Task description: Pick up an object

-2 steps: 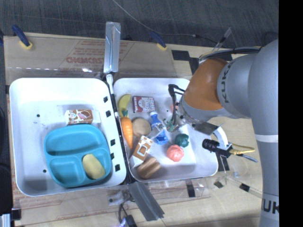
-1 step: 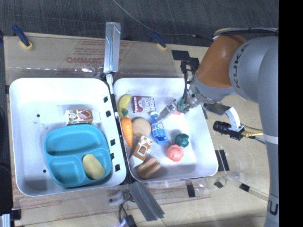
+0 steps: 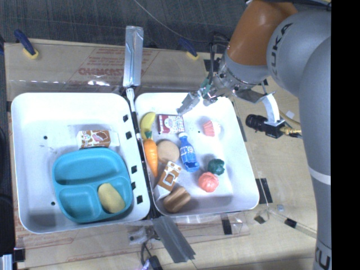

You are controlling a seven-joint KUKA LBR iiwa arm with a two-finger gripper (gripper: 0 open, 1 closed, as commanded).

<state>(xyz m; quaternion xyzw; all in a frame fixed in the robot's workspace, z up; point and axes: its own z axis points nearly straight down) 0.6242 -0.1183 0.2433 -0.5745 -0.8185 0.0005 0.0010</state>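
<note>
My gripper (image 3: 188, 103) hangs over the far edge of the right bin (image 3: 243, 167), just above and right of a dark red packet (image 3: 169, 124). I see nothing between it and the bin floor. The right bin holds several items: a banana (image 3: 147, 122), a carrot (image 3: 151, 157), a beige round thing (image 3: 167, 150), a blue bottle (image 3: 188, 153), a pink cupcake-like piece (image 3: 210, 129), a green item (image 3: 216, 165), a red fruit (image 3: 208, 181), a small brown carton (image 3: 169, 176) and a bread roll (image 3: 176, 198).
The left bin (image 3: 28, 151) holds a blue divided tray (image 3: 84, 176) with a yellow potato (image 3: 111, 198) in one compartment, and a brown packet (image 3: 94, 138) behind it. A metal clamp (image 3: 133, 61) stands between the bins at the back.
</note>
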